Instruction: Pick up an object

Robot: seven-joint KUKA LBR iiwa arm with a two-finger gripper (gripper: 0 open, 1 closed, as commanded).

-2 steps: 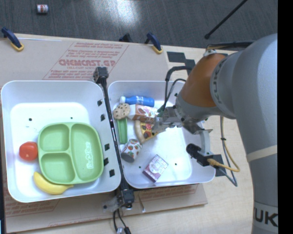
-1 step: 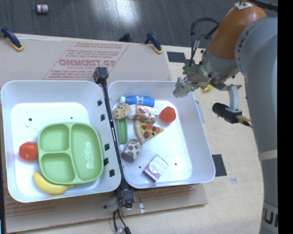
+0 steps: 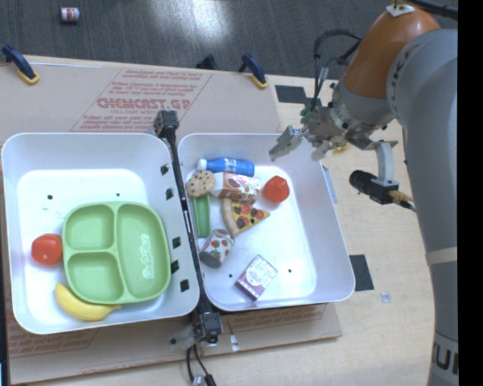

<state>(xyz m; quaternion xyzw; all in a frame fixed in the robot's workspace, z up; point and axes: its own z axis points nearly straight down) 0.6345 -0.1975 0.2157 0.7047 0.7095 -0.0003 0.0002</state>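
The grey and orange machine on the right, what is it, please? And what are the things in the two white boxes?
It is a robot arm, seen by one camera above the bench, looking down at a slant. Its pincer hangs over the right bin's far edge; nothing shows between its fingers. That bin holds toy food: a blue bottle, a cookie, a pizza slice, a red tomato, a small box. The left bin holds a green tray, a banana and another tomato.

I count two white bins (image 3: 322,240), one green tray (image 3: 117,252), one banana (image 3: 80,304), two tomatoes (image 3: 47,249), one bottle (image 3: 228,166), one cookie (image 3: 199,184), one pizza slice (image 3: 243,214).
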